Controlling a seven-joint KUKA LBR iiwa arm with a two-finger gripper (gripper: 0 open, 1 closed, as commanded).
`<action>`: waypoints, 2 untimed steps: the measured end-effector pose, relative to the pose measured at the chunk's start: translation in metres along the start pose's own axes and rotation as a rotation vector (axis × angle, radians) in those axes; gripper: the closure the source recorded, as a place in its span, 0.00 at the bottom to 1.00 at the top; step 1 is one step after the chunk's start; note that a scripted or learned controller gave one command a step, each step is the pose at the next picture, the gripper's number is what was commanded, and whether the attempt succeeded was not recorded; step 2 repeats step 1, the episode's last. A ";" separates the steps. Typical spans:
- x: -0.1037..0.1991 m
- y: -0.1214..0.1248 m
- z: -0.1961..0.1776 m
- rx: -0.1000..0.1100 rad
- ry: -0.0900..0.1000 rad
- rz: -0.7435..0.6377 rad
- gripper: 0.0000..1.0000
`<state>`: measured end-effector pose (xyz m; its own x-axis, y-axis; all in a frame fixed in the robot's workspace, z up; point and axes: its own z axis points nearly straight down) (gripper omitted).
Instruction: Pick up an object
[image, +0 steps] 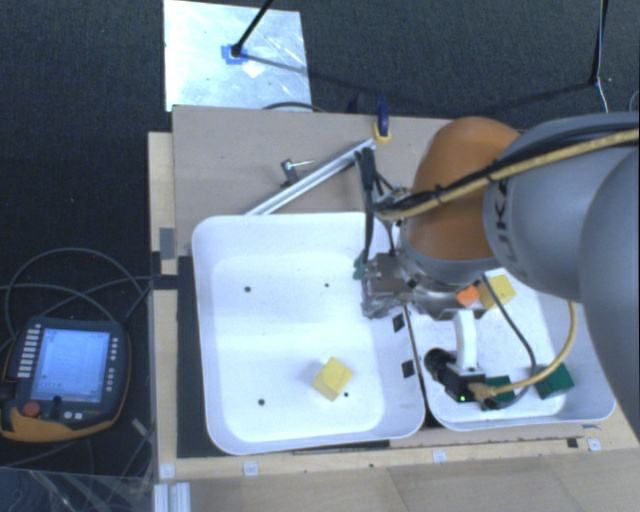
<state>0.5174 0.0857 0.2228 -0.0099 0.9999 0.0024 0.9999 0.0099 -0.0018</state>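
Yellow block (332, 378) lies alone in the left bin (230, 420), lower centre of frame. Judged light, rigid, foam-like; take it across opposite flat faces. Jaws hidden under the wrist; state cannot be told.

Partial "KUKA" lettering on the grey arm (560, 215), no other legible text.

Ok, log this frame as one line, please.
arm: over right bin | gripper: near divider, grasp unclear | yellow block: left bin, untouched
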 end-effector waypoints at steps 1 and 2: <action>-0.003 0.001 0.000 -0.002 -0.001 0.007 0.00; -0.003 0.001 0.000 -0.002 -0.001 0.007 0.00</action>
